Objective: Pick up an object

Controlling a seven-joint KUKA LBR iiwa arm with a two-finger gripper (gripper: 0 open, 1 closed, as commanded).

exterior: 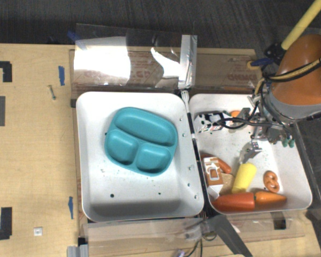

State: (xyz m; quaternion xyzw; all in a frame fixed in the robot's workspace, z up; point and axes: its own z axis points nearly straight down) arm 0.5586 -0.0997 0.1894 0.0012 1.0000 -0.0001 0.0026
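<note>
Left bin (91, 197) holds a teal tray (140, 140); right bin (305, 197) holds the arm (302, 74), a carrot (249, 200), a yellow cylinder (244, 176), a box (213, 170) and a pretzel (271, 181). Nothing is lifted yet, so the whole pick remains. The arm reaches down into the right bin with its gripper (250, 153) just above the cylinder; its jaws appear nearly closed and empty.

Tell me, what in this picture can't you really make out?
- Gripper: too small and blurred in the camera view to tell its finger state.
- Black-and-white object in the right bin: partly covered by cables, identity unclear.
- Orange packet: print too small to read.
- Teal tray: hides the bin floor beneath.
</note>
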